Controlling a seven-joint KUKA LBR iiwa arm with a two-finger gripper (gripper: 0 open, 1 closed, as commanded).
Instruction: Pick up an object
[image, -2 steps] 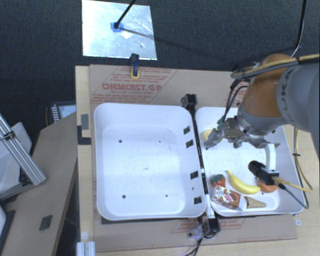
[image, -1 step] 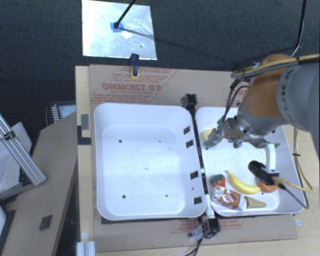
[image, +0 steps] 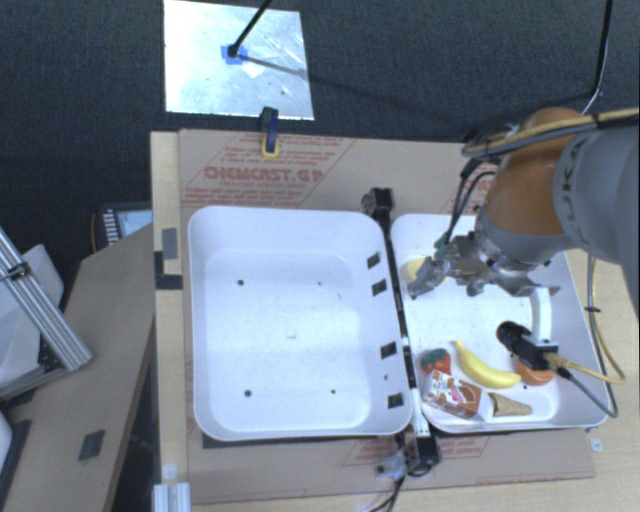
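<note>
My gripper (image: 424, 277) hangs low over the upper left part of the right bin (image: 570, 300), close to the divider. A small yellow object (image: 411, 268) lies right beside it, partly hidden by it, and I cannot tell if they touch. Toward the bin's front lie a banana (image: 484, 367), a red and white packet (image: 454, 396), a tan wedge (image: 509, 405), a small orange and green piece (image: 434, 358) and a red-orange object (image: 537, 376).
The left bin (image: 210, 300) stands next to the right one, with black clips (image: 380, 288) along the shared rim. Both rest on a cardboard sheet (image: 260, 170). The grey arm with its orange band (image: 530, 190) spans the right bin's far side.
</note>
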